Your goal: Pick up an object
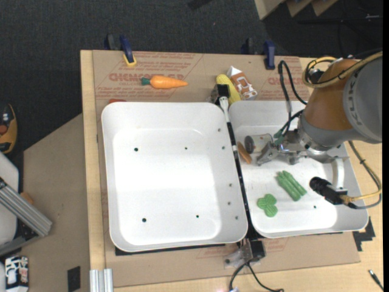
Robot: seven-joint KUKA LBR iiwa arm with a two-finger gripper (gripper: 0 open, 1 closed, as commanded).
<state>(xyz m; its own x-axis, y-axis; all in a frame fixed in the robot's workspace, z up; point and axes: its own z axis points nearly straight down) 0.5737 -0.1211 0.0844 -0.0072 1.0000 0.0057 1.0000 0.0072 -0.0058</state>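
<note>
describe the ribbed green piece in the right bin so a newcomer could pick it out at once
Find the right-hand white bin, the one the arm reaches into. Just below the gripper, near the bin's middle, lies the ribbed green piece, long and set at a slant. Its neighbour, the small green piece to the lower left, is short and rounded; this one is a grooved bar.

A ribbed green piece [290, 185] lies slantwise in the right bin [304, 225]. A smaller green lump [267, 205] lies near it.
</note>
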